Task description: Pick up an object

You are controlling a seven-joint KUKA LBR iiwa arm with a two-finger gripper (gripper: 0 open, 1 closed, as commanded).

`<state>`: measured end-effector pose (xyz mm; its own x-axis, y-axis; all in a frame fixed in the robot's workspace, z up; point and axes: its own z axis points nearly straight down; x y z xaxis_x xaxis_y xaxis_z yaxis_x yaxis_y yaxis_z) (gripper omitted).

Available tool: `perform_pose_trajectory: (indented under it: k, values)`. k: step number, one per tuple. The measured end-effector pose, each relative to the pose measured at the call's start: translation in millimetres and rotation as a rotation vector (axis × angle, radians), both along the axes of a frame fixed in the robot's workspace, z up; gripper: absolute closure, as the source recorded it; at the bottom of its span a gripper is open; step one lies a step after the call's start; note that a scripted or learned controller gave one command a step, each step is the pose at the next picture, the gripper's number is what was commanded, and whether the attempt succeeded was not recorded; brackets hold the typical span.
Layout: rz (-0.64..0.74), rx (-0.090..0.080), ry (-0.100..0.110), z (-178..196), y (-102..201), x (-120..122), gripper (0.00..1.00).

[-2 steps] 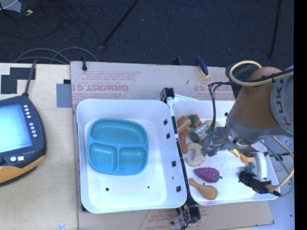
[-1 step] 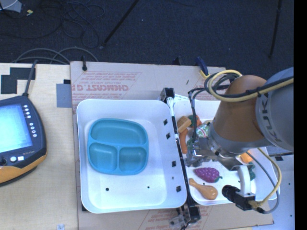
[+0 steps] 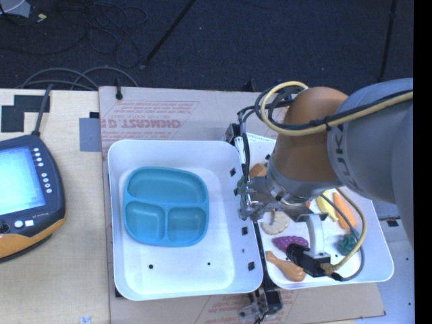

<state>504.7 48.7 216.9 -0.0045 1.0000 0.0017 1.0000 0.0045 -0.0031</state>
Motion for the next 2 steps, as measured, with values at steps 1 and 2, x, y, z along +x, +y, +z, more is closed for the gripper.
perform_pose_trajectory:
  k: [1, 2]
  values:
    - [-0.002, 0.0, -0.012, 126.7, 13.8, -8.6, 1.0]
    - [0.002, -0.004, 0.005, 128.9, 14.5, -9.7, 1.0]
